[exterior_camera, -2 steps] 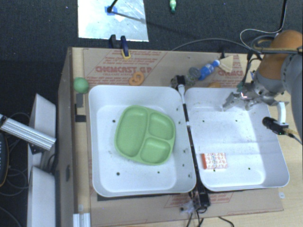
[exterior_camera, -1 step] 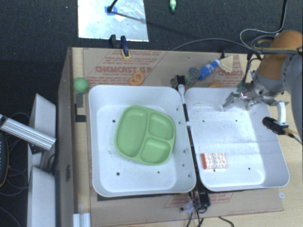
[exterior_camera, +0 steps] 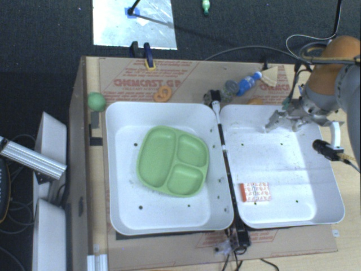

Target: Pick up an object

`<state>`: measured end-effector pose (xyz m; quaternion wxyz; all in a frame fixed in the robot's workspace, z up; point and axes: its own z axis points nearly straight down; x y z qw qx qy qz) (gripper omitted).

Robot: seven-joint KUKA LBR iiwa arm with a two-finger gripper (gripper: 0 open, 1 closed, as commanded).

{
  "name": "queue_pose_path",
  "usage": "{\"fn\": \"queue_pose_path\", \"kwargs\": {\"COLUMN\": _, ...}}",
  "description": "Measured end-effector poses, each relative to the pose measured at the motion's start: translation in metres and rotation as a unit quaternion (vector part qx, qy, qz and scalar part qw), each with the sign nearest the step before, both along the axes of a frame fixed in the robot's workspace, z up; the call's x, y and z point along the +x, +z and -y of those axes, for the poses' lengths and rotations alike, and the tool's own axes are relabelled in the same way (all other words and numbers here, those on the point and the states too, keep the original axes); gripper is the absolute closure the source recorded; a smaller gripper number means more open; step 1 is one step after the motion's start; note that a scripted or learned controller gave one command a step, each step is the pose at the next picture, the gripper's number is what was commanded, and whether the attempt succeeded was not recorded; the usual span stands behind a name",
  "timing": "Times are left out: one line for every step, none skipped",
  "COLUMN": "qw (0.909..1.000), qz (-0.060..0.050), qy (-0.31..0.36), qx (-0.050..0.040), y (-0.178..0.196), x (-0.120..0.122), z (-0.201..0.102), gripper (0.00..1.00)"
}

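A small red-and-white packet (exterior_camera: 256, 192) lies flat near the front of the right bin (exterior_camera: 324, 208). In the left bin (exterior_camera: 121, 208) sits a pale green divided plate (exterior_camera: 172, 160). My gripper (exterior_camera: 285, 122) hangs over the back of the right bin, well behind the packet. Its metal fingers (exterior_camera: 273, 121) are spread open, and nothing is between them.
Behind the bins, on the brown board, are a blue bottle (exterior_camera: 247, 84), an orange ring (exterior_camera: 162, 94) and a green ball (exterior_camera: 96, 101). A blue-and-yellow clamp (exterior_camera: 148, 55) grips the board's back edge. A shiny sheet (exterior_camera: 132, 16) lies on the dark floor beyond.
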<state>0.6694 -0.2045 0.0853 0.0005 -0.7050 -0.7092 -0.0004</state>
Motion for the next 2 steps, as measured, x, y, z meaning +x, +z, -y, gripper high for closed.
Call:
{"fn": "queue_pose_path", "kwargs": {"qw": 1.0000, "qz": 0.001, "qy": -0.001, "qx": -0.0015, "y": -0.0003, "x": -0.0003, "z": -0.0058, "gripper": 0.00}}
{"fn": "queue_pose_path", "kwargs": {"qw": 1.0000, "qz": 0.001, "qy": -0.001, "qx": 0.0006, "y": 0.0003, "x": 0.0001, "z": 0.0001, "gripper": 0.00}}
